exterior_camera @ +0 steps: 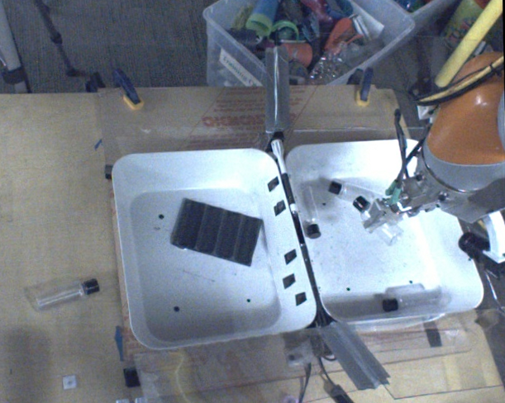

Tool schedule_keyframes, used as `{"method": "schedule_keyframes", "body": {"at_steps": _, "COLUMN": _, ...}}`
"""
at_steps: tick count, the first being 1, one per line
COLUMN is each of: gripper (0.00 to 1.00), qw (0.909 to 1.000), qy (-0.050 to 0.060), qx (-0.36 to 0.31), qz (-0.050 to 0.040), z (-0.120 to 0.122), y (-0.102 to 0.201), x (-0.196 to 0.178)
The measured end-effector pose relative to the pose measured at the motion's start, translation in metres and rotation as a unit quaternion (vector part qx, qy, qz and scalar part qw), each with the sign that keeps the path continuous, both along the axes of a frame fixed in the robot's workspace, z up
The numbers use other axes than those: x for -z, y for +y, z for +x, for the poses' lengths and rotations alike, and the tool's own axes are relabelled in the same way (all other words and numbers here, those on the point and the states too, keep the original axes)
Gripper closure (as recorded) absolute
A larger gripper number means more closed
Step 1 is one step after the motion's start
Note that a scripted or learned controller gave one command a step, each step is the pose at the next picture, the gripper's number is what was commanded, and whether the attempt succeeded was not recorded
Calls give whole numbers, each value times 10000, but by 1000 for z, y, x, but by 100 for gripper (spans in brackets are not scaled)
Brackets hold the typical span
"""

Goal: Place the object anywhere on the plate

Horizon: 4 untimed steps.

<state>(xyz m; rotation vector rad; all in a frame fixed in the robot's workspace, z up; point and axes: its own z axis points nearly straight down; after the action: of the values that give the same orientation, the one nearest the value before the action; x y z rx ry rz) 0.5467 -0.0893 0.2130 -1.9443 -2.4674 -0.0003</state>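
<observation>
A dark ribbed rectangular plate (216, 231) lies flat in the left bin (144, 180), slightly turned. In the right bin (453, 272) my gripper (384, 217) hangs low over the bin's middle, reaching in from the right. A clear vial with a black cap (362, 203) lies right at its tip, and the see-through body blends with the gripper there. Whether that vial is held is unclear.
More clear vials with black caps lie in the right bin: one at the back (328, 187), one by the divider (310, 226), one at the front wall (402, 299). Another vial (64, 291) lies on the bench left of the bins. A tub of toys (304, 25) stands behind.
</observation>
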Motion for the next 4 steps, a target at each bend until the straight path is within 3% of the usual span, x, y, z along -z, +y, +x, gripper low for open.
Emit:
{"method": "schedule_keyframes", "body": {"at_steps": 1, "gripper": 100, "qw": 9871, "qy": -5, "qx": 1602, "qz": -7, "z": 67, "y": 85, "x": 29}}
{"method": "schedule_keyframes", "body": {"at_steps": 2, "gripper": 100, "qw": 9847, "qy": -3, "qx": 1742, "qz": -4, "z": 63, "y": 174, "x": 29}}
{"method": "schedule_keyframes", "body": {"at_steps": 3, "gripper": 100, "qw": 9975, "qy": -8, "qx": 713, "qz": -4, "z": 119, "y": 281, "x": 57}}
{"method": "schedule_keyframes", "body": {"at_steps": 4, "gripper": 100, "qw": 9687, "qy": -3, "qx": 2482, "qz": -4, "z": 119, "y": 308, "x": 75}}
